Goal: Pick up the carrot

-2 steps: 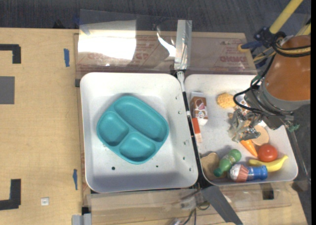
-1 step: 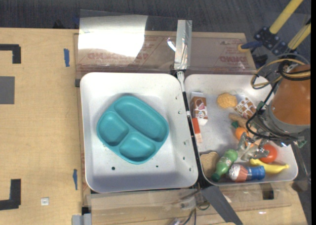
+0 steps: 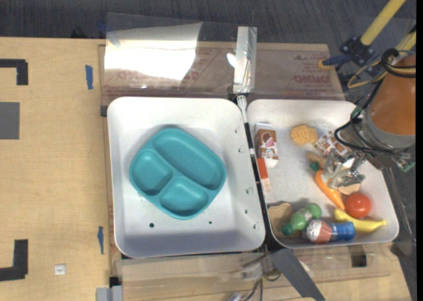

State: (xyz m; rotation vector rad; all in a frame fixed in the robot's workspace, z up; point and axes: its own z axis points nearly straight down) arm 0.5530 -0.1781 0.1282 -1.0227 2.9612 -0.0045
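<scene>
Gripper (image 3: pixel 345 175) hovers just over carrot (image 3: pixel 327 190) in right bin (image 3: pixel 284 111) beside tomato (image 3: pixel 357 204); jaw state can't be told, so it should drop straight & close across carrot's width w/o nudging neighbours.

Your carrot: orange, lying slantwise in the right-hand bin.

You'll find the carrot (image 3: pixel 328 192) toward the right side of the right bin (image 3: pixel 285 113), stretched out flat on the white floor at a diagonal, one end pointing up and to the left, the other down and to the right. Its body is bright orange and slender, and you can make out a small green bit at the upper-left end. The upper part of it is partly covered from above, so you see only the lower stretch clearly. Its lower end sits just beside a red tomato (image 3: pixel 357 205) and a yellow banana (image 3: pixel 360 225).
</scene>
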